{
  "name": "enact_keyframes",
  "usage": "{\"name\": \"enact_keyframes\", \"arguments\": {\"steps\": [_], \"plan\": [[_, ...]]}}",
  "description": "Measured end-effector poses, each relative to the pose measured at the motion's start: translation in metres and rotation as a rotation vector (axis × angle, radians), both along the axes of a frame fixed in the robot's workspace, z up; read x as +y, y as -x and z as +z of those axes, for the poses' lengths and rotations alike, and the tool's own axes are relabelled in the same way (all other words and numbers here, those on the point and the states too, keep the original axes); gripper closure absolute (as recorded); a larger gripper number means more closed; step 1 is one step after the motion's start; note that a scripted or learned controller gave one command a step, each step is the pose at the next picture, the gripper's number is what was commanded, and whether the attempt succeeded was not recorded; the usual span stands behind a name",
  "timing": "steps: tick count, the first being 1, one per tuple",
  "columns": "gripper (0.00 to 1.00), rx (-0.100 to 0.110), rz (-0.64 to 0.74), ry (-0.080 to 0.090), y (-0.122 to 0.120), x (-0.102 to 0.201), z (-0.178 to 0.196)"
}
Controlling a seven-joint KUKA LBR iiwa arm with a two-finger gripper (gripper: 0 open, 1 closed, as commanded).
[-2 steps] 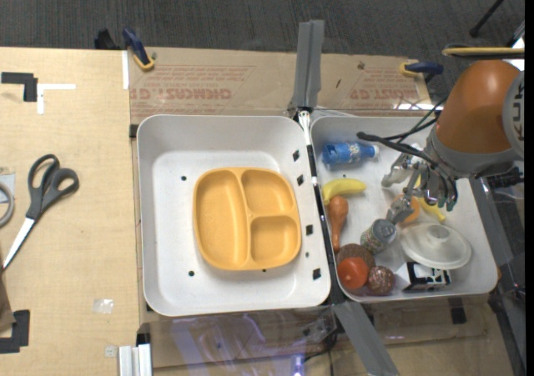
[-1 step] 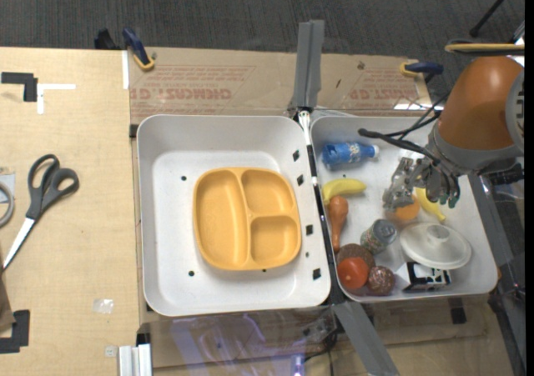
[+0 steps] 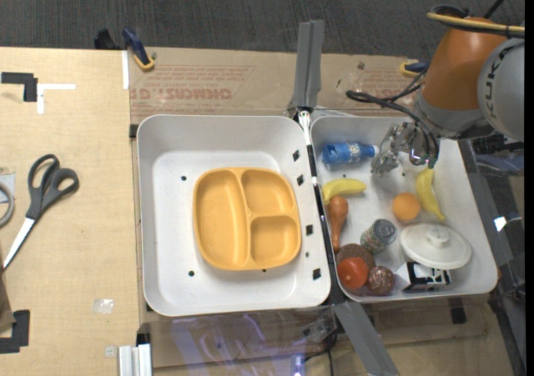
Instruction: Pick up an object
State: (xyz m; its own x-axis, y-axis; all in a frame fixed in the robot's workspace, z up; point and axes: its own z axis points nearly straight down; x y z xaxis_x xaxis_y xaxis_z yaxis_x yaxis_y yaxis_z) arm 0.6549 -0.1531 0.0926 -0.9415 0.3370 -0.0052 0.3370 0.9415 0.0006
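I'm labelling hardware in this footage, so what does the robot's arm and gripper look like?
The arm is light grey with a broad, rounded orange band above the wrist, and part of a dark letter marking shows on the grey shell. Thin black cables loop out beside the wrist. The gripper is small, metallic silver-grey, with two slim fingers.

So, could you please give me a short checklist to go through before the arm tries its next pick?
1. Gripper is over the right bin: ok.
2. Something is between its fingers: cannot tell.
3. Targets within the bin: blue bottle, orange, two bananas: ok.
4. Room around the orange: not ok, banana touches it.
5. Yellow tray in the left bin is out of the way: ok.
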Motion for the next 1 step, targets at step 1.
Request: {"name": "enact_keyframes", "arguments": {"steps": [1], "plan": [[0.0, 0.031, 0.0, -0.006, 0.0065, 0.0006, -0.0039]]}}
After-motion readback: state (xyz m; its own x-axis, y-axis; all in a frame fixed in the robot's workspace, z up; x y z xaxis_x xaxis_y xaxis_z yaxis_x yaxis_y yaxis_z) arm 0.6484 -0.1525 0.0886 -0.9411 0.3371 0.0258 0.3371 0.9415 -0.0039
